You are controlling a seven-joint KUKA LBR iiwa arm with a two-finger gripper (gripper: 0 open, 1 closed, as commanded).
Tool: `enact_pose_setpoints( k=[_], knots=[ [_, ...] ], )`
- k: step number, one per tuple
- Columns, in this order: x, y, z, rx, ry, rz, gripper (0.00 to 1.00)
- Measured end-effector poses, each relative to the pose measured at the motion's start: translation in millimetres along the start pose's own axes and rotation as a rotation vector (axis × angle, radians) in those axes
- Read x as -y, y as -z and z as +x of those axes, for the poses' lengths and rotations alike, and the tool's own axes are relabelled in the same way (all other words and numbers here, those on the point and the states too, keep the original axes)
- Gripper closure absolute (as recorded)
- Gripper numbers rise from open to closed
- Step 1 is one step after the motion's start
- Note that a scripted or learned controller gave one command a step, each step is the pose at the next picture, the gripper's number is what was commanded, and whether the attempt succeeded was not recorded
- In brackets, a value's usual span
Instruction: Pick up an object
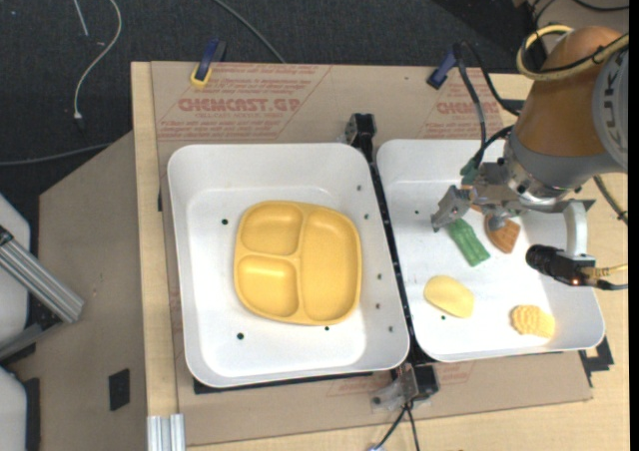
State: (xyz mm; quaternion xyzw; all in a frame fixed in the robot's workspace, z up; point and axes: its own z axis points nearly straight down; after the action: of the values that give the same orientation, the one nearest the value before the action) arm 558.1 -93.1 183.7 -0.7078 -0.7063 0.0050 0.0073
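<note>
In the right bin [429, 334], my gripper [473, 214] hangs at the end of the grey and orange arm, fingers spread open. One dark fingertip [445, 213] points left. A green stick-shaped object [469, 242] lies just below the fingertips, slanting down to the right, with nothing gripping it. Beside it on the right sits a small orange-brown piece [505, 235], partly under the wrist. Nearer the front lie a smooth yellow lump [448, 296] and a ridged yellow piece [532, 320].
The left bin [200, 339] holds a yellow divided plate [298, 261]. A black clip [359, 128] sits at the back where the bins meet. A black cable fitting [559, 263] hangs off the arm at the right. Cardboard [250, 90] underlies both bins.
</note>
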Motion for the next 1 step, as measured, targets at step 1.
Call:
enact_pose_setpoints(
  k=[1],
  knots=[
    [-3.1, 8.0, 0.2, 0.001, 0.003, -0.015, 0.00]
  ],
)
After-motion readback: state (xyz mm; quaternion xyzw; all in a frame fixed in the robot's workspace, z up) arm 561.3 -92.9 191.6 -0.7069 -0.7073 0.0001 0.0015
